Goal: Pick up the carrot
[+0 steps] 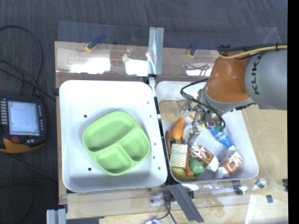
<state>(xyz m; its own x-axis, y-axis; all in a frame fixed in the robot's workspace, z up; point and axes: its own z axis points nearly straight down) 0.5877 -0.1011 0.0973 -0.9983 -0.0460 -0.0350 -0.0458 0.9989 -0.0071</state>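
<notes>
Carrot (178,129) lies in the right bin (247,143), just left of the gripper (196,127) and apparently touching it. Gripper hangs low over the clutter; its opening cannot be told, and nothing is seen held. Small cartons (203,156) and a blue item (221,137) crowd below and right of it. Judgement: shift slightly left, centre over the carrot's body, and descend clear of neighbours. Green divided plate (117,143) sits far left, in the other bin.

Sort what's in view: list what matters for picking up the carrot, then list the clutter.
For the job: carrot; gripper; right bin.

Lying about: green divided plate; left bin; small cartons; blue object; handheld controller.
</notes>
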